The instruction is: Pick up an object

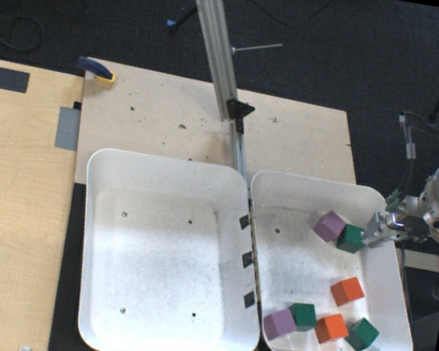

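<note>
Several small cubes lie in the right bin (pixel 284 192). A purple cube (pixel 330 226) and a green cube (pixel 351 237) touch each other near the bin's far right side. An orange cube (pixel 347 290) sits alone lower down. Along the near edge lie a purple cube (pixel 280 322), a green cube (pixel 303 315), an orange cube (pixel 332 327) and another green cube (pixel 362 333). My gripper (pixel 378 230) reaches in from the right and hangs low, right beside the upper green cube on its right side. No cube is visibly lifted.
The left bin (pixel 103 167) stands beside the right one, with a divider edge and black clips (pixel 245 257) between them. A slanted aluminium rail (pixel 220 53) rises behind the bins. Cables run along the arm at the right.
</note>
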### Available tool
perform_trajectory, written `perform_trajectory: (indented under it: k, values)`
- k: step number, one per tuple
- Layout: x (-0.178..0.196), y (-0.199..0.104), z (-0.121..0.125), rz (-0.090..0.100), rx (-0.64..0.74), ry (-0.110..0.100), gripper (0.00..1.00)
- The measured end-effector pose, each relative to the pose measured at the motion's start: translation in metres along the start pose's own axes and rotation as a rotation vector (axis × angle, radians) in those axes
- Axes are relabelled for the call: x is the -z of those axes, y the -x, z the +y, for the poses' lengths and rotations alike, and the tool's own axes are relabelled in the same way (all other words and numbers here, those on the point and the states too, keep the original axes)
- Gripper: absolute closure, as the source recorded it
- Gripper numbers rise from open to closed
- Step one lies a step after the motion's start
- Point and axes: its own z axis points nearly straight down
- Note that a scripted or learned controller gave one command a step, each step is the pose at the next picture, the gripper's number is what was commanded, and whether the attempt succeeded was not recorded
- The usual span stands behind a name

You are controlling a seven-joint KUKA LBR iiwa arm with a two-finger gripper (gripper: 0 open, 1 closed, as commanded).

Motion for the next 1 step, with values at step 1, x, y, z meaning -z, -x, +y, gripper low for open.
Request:
perform_trajectory:
  k: [1]
  values:
    - [-0.0014, -0.046, 0.0108, 0.003, 0.003, -0.005, 1.0]
